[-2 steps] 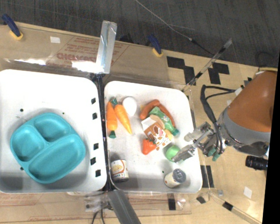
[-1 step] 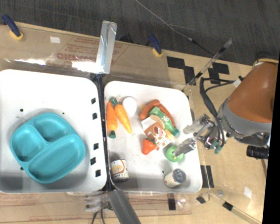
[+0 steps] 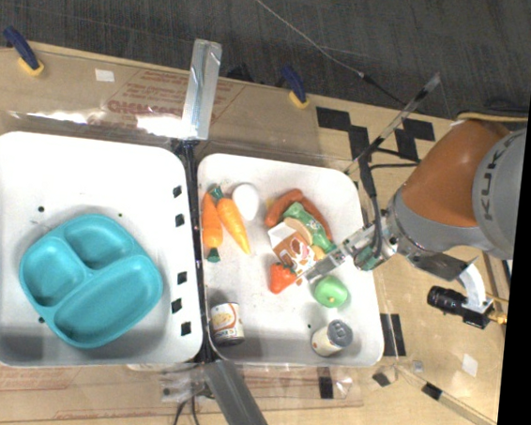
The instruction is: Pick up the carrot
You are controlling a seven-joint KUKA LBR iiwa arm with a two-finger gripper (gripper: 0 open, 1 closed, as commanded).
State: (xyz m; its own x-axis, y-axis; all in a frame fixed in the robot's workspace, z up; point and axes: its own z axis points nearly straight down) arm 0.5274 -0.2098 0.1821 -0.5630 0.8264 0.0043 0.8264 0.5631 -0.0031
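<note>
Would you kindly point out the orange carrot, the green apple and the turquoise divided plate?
orange carrot [image 3: 234,222], camera view, middle of its body.
green apple [image 3: 331,291], camera view, its top.
turquoise divided plate [image 3: 45,299], camera view, lower left rim.

Two bins are sitting side by side. A divided plate [image 3: 91,277] is lying in the left bin [image 3: 25,163]. In the right bin [image 3: 279,171], two carrots [image 3: 224,223] are lying by the left wall, an egg [image 3: 245,199] just beside them, a can [image 3: 225,322] standing nearer the front.

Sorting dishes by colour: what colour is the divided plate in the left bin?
Teal blue; the divided plate shows clearly in the camera view.
</note>
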